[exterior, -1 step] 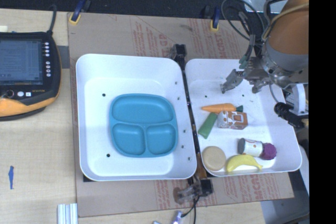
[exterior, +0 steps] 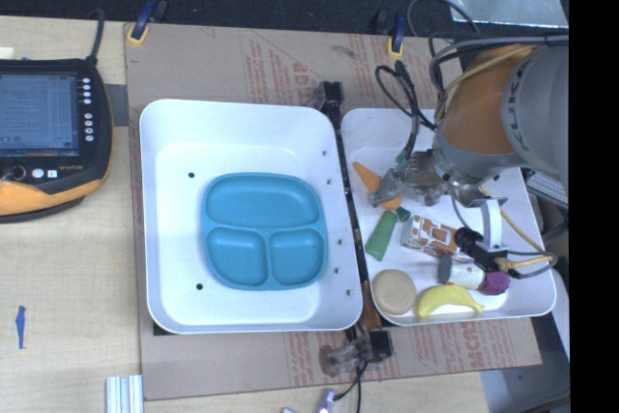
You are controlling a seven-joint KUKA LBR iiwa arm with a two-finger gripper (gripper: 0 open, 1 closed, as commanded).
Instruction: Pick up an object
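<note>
My gripper [exterior: 395,189] is low in the right bin [exterior: 360,126], near its left wall, with the grey and orange arm [exterior: 493,111] reaching in from the right. It hovers right over an orange carrot-like piece [exterior: 366,176], and a small orange bit [exterior: 389,203] shows just under it. A green stick-shaped object [exterior: 381,234] lies just below the gripper. A brown and white packet [exterior: 428,234] sits to the right of it. Whether anything is held is hidden by the gripper body.
Along the right bin's front lie a tan round disc [exterior: 394,291], a yellow banana [exterior: 448,303], a white piece [exterior: 466,274] and a purple piece [exterior: 495,282]. The left bin [exterior: 169,140] holds a blue divided plate [exterior: 263,229]. A teach pendant [exterior: 48,135] rests at the far left.
</note>
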